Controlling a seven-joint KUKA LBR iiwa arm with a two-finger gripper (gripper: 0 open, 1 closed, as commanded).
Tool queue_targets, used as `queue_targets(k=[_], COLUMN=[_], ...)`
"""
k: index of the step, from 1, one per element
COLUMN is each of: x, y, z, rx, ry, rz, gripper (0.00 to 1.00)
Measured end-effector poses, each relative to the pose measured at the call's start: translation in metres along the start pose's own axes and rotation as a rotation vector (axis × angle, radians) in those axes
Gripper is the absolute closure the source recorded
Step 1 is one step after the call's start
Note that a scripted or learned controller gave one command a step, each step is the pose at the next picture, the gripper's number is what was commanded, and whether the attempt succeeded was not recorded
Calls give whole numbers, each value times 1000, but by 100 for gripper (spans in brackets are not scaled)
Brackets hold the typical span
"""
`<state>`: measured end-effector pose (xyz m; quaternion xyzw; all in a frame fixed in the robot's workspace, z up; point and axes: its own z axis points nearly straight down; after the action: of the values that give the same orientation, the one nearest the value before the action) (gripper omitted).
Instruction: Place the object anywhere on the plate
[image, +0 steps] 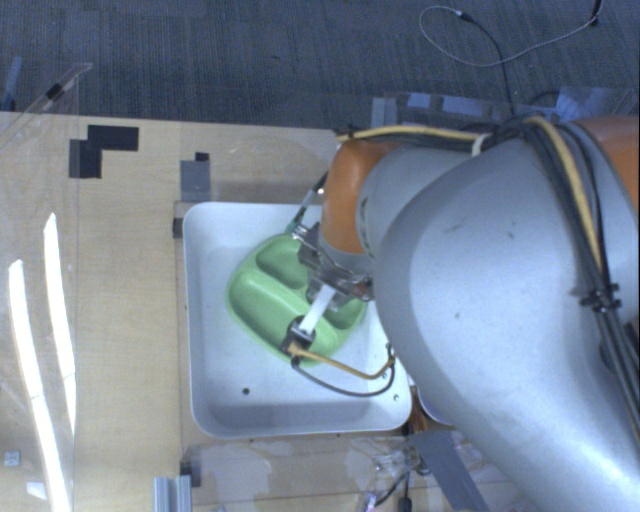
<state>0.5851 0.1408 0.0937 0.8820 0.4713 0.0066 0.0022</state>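
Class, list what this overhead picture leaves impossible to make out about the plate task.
1. Camera view: the right side of the green plate lies under the gripper and the orange wrist band.
2. Camera view: what the gripper carries, if anything, is hidden by the grey arm.
3. Camera view: the right bin is almost wholly covered by the grey arm, so its contents cannot be told.

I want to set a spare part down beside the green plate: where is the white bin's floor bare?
The white bin has bare floor between the green plate and its left wall, and a wider strip between plate and near wall. The right side is crowded: the arm covers it.
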Motion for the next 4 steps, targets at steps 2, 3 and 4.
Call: queue_targets(k=[2, 3, 4], x=[45, 29, 23], y=[16, 65, 66], z=[-78, -32, -42], rx=[8, 8, 7], ry=[-7, -8, -6], rz=[19, 548, 764], gripper=[0, 0, 0])
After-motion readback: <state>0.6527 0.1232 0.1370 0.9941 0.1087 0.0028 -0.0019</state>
